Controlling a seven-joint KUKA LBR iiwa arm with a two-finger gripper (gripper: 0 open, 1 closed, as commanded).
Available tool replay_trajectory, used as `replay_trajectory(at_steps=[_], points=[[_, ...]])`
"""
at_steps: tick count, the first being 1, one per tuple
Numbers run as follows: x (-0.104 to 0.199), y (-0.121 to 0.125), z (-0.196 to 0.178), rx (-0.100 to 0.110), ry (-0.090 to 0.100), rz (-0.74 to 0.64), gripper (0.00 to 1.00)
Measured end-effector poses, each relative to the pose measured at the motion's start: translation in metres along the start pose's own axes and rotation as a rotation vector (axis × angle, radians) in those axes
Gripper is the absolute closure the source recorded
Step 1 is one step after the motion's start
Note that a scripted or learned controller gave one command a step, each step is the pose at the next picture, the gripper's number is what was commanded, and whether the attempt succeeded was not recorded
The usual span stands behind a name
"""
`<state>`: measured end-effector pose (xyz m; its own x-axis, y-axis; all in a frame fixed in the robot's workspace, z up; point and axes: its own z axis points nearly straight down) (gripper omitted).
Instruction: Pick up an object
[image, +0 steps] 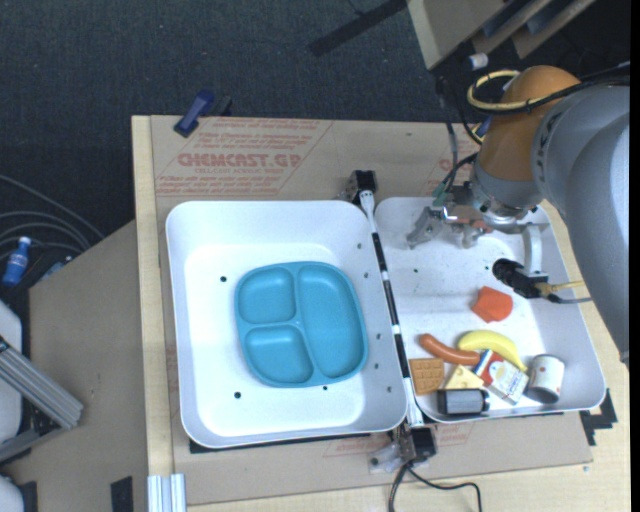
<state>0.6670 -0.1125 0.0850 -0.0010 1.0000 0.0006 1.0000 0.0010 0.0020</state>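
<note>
While the end effector hangs over the far part of the right bin, its fingers spread and gripping nothing, the objects lie at that bin's near end: an orange block, sausage, banana and small can. The left bin holds 1 blue divided plate.

Red print reading "CHEMCAST" runs across the brown board that lies on the bench behind the left bin; the letters after it and the smaller lines around it are too blurred to read.
</note>
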Motion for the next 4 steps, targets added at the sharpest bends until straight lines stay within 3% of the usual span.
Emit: replay_trajectory(at_steps=[1,2,3,4], points=[[-0.024,-0.084,0.001,0.004,0.000,0.003,0.00],[-0.014,-0.005,0.000,0.000,0.000,0.000,0.00],[-0.024,-0.055,0.000,0.004,0.000,0.002,0.00],[-0.020,0.000,0.000,0.001,-0.001,0.000,0.00]])
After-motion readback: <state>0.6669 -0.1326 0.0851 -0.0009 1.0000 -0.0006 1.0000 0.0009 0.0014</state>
